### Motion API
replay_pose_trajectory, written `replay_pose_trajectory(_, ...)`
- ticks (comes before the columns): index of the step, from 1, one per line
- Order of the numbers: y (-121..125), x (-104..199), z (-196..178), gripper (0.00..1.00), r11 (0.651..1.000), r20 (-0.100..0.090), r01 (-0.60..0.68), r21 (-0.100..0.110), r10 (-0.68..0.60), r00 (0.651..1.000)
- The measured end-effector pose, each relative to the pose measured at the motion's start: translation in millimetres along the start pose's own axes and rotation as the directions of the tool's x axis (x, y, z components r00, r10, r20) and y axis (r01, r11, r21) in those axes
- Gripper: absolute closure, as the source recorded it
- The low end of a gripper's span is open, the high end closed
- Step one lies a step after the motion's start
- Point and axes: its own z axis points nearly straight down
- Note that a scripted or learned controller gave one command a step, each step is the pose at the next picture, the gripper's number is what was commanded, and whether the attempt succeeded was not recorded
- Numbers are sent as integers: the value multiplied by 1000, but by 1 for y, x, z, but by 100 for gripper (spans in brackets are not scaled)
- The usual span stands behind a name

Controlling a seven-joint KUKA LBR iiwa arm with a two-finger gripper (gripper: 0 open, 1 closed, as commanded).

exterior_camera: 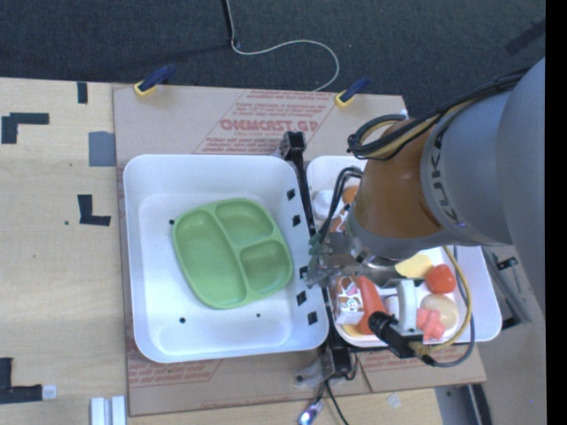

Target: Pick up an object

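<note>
Hand [354, 297] low over the right white bin [485, 273], grip state impossible to tell.
Green three-compartment plastic plate [232, 251] lies in the left white bin [146, 237], long axis running 10 to 4 o'clock.

You see a green divided plate [233, 252] lying flat in the left bin [142, 237]; small orange, red and yellow items [431, 295] crowd the right bin [489, 282].

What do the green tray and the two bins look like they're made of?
Green tray: likely moulded plastic, matte to slightly satin; uniform colour, rounded compartment walls, soft highlights. Left bin and right bin: probably thin white plastic, smooth with a faint sheen; rolled rims and rounded corners. This view can't confirm either.
</note>
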Motion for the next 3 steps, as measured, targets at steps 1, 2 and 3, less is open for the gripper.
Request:
replay_pose_trajectory(1,25,74,-23,100,1000,-1,5,-11,-5,1000)
replay_pose_trajectory(2,11,137,-132,100,1000,-2,5,-19,-5,1000)
replay_pose_trajectory(3,26,217,-201,100,1000,-1,6,-18,-6,1000)
